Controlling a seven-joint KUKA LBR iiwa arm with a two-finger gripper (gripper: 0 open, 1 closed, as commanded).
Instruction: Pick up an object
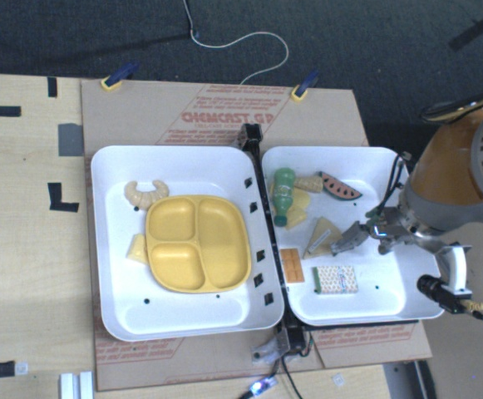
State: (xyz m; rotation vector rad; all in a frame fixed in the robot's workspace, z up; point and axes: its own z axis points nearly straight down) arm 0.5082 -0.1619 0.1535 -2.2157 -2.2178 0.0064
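The gripper (pixel 351 238) reaches into the right bin (pixel 353 310) from the right, its dark tip low over the bin floor; whether its fingers are open or shut cannot be told from this view. Just left of the tip, touching or nearly so, lies a tan wedge (pixel 322 236), a pale yellow-brown triangular piece with its point toward the front of the bin. Just in front of the tip sits a small packet (pixel 336 279), white with a fine green and red speckled print, lying flat. An orange card (pixel 293 265) lies flat by the bin's left wall, beside the packet. Farther back, a green bottle (pixel 283 194) lies on its side near the left wall, with a yellow piece (pixel 308 184) next to it and a watermelon slice (pixel 340 188), red with a dark rind, behind the gripper.

The left bin (pixel 112 223) holds a yellow divided plate (pixel 198 243) with three sections, a beige curled toy (pixel 145 193) at its rear left corner, and a pale wedge (pixel 136 248) partly tucked under its left edge.

Red print on the cardboard (pixel 141 115) behind the bins reads roughly "CHEMCAST GP", seen mirrored or upside down; the smaller lines are too blurred to read
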